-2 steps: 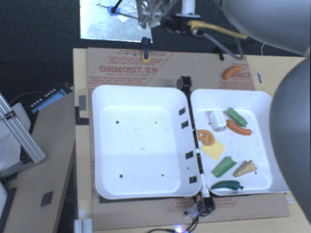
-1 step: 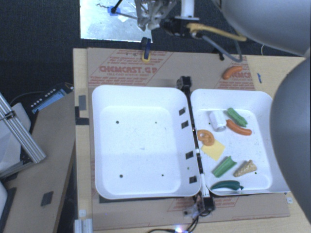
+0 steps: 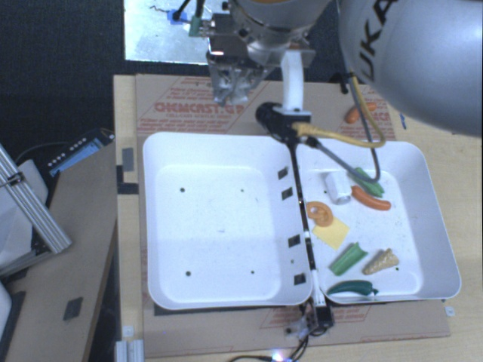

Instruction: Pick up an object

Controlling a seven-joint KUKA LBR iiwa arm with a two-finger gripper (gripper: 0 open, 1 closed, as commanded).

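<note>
Hovering above far edge of left bin (image 3: 219, 225), over cardboard: gripper (image 3: 232, 89), pincer state impossible to tell, blurred. Lying in right bin (image 3: 430, 202): orange sausage (image 3: 371, 199), pretzel (image 3: 320, 214), yellow cheese slice (image 3: 331, 233), green pod (image 3: 348, 258), dark green pepper (image 3: 352, 287), tan cone (image 3: 381, 262), white cylinder (image 3: 337, 187). Sitting well apart from gripper, all of them.

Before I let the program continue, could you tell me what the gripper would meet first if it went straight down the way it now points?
Probably the brown cardboard sheet behind the left shallow white bin: the gripper appears to hang over it, just beyond that bin's far rim. Depth is hard to judge from this slanted view.
</note>
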